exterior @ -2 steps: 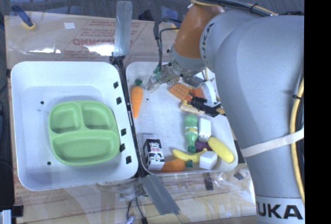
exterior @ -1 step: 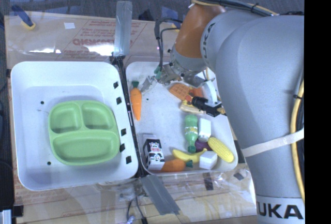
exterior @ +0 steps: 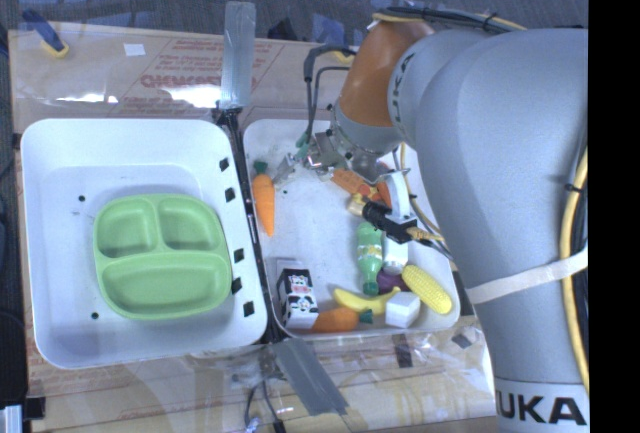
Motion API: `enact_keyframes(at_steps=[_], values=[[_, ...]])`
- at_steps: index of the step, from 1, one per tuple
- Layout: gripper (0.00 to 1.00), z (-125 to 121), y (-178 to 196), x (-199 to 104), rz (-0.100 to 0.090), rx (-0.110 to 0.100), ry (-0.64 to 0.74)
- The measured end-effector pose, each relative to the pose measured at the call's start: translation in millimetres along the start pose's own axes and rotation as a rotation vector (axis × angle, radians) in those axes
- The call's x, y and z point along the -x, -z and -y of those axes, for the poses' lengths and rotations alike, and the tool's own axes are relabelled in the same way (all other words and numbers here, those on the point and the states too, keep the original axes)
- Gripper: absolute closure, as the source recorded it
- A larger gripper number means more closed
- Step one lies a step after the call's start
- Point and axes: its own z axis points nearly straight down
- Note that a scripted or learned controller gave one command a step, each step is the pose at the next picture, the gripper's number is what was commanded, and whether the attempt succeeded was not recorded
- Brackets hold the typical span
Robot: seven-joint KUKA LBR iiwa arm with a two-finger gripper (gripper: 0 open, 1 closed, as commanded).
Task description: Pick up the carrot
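Observation:
An orange carrot [exterior: 263, 204] with a green top lies along the left wall of the right bin [exterior: 318, 233], its green end pointing to the back. My gripper [exterior: 308, 154] hangs low over the back of that bin, a short way right of and behind the carrot, and it is not touching it. The grey wrist with its orange band [exterior: 378, 71] covers the bin's back right corner. A second orange piece [exterior: 358, 184] peeks out just under the wrist.
A green bottle [exterior: 370, 251], a corn cob [exterior: 425, 288], a banana [exterior: 358, 301], a white block [exterior: 402, 309], a black-and-white carton [exterior: 296, 296] and an orange toy [exterior: 335, 320] crowd the right bin's front. The left bin [exterior: 45, 146] holds a green divided plate [exterior: 160, 256].

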Motion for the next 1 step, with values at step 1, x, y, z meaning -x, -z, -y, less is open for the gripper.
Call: enact_keyframes(at_steps=[1], values=[[1.0, -0.6, 9.6, -2.3, -0.003, -0.002, 0.007]])
